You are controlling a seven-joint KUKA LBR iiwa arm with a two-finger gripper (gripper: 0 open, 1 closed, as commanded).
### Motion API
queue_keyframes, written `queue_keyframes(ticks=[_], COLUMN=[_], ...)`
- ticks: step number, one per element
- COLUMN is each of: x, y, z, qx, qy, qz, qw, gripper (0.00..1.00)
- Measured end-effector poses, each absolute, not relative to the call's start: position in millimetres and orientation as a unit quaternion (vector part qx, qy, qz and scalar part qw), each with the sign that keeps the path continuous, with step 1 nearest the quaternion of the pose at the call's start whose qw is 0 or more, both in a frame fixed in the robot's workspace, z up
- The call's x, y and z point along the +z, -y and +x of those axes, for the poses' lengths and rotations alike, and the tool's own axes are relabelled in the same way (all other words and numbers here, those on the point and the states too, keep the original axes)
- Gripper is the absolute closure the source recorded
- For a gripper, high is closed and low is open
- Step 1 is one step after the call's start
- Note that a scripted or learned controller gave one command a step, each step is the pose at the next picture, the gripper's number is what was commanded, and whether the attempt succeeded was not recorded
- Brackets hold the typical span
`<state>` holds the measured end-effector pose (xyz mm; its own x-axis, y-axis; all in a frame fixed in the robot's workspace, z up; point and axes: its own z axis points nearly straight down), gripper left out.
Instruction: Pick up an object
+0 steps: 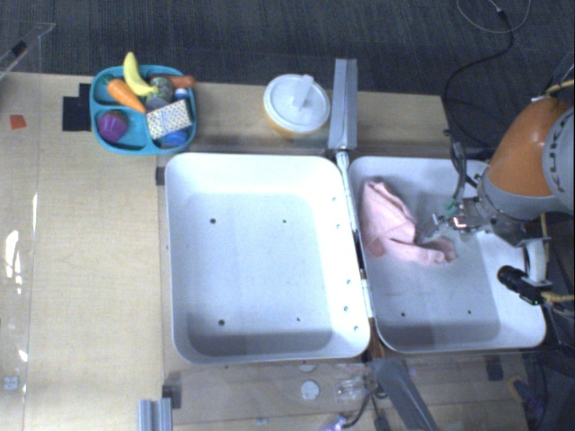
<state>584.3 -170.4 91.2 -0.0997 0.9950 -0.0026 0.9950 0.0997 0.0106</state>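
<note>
A crumpled pink cloth (393, 224) lies in the right bin (467, 317), against its left side. My gripper (442, 227) hangs low at the cloth's right end, its dark fingers right at the pink fabric. The grey arm with its orange band (534, 160) comes in from the right above the bin. The camera view does not let me see whether fabric sits between the fingers.
The left bin (260, 259) stands beside the right one, with a grey divider post (342, 106) behind their joint. A blue tray (142, 108) of toy food and a white lidded cup (296, 103) rest on the bench behind. Cables hang at the right.
</note>
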Motion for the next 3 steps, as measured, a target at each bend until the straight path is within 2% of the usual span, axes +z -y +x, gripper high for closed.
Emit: queue_keyframes(ticks=[1, 2, 3], x=[90.1, 103.7, 187.4], y=[146.4, 145.6, 76.0], z=[574.7, 578.4, 612.0], qx=[0.0037, 0.0068, 0.0028], qy=[-0.781, -0.781, -0.846], qz=[0.625, 0.624, 0.534], qw=[0.007, 0.011, 0.005], gripper=[0.00, 1.00, 1.00])
